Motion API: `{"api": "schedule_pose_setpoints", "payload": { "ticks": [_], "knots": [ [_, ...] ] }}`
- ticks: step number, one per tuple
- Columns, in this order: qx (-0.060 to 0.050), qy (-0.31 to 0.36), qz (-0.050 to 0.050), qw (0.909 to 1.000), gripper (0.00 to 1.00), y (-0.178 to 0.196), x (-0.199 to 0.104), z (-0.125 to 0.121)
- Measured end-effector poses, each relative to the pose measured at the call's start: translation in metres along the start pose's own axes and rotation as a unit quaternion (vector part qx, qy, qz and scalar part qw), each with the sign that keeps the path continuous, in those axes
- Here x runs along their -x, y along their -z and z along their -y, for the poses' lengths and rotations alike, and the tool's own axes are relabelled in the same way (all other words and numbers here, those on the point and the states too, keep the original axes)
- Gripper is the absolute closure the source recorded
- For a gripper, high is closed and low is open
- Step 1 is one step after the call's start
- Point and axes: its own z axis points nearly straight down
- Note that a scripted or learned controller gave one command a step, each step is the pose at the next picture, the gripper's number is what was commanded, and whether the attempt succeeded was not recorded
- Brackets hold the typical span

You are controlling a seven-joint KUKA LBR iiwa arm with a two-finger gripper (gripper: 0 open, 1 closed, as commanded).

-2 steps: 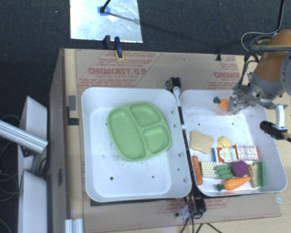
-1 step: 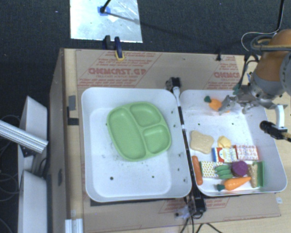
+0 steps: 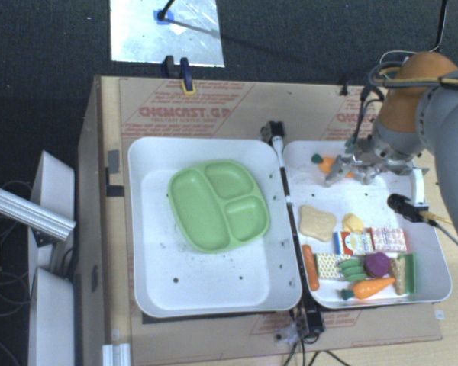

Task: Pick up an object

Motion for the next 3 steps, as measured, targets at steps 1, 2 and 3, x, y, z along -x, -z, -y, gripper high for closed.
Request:
{"api": "schedule_pose_setpoints", "payload": {
  "ticks": [1,2,3],
  "knots": [
    [0.000,0.001,-0.001,1.0000,1.00,0.011,-0.001,0.000],
    [0.000,0.001,-0.001,1.0000,0.00,0.011,-0.001,-0.001],
    [0.002,0.000,0.000,1.0000,0.00,0.000,-0.027,-0.001]
  ]
}}
